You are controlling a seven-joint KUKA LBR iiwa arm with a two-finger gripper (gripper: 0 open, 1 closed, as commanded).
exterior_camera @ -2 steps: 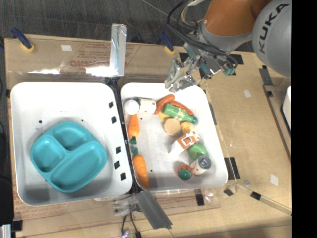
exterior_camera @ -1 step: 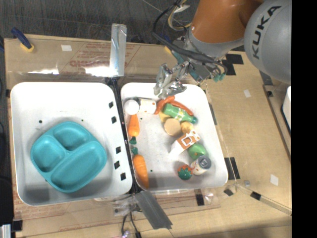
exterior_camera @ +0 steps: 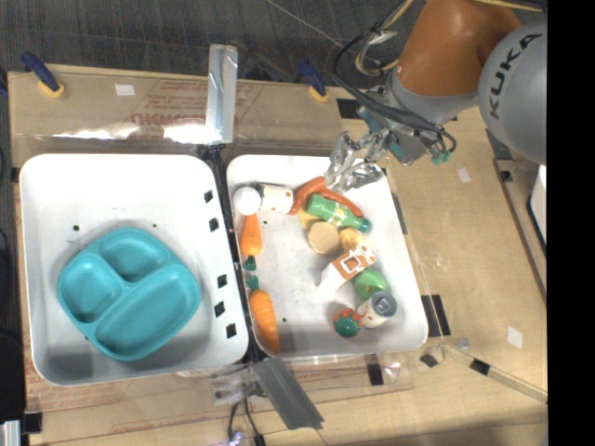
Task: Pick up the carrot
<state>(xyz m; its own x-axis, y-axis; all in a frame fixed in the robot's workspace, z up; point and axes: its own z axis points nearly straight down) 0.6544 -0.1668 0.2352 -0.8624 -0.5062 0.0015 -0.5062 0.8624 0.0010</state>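
Observation:
Two orange carrots lie along the left wall of the right bin [exterior_camera: 400, 249]: one carrot [exterior_camera: 251, 235] near the middle of the wall, the other carrot [exterior_camera: 263, 319] at the front left corner. My gripper [exterior_camera: 350, 165] hangs over the bin's back right corner, fingers apart and nothing between them. It is well to the right of both carrots, just above a red-orange toy [exterior_camera: 311, 194] and a green bottle [exterior_camera: 335, 211].
The right bin also holds a white ball [exterior_camera: 246, 199], a tan cylinder [exterior_camera: 323, 238], a small carton [exterior_camera: 352, 264], a can [exterior_camera: 380, 306] and a red-green fruit [exterior_camera: 346, 322]. A teal divided plate [exterior_camera: 130, 291] lies in the left bin [exterior_camera: 46, 184].

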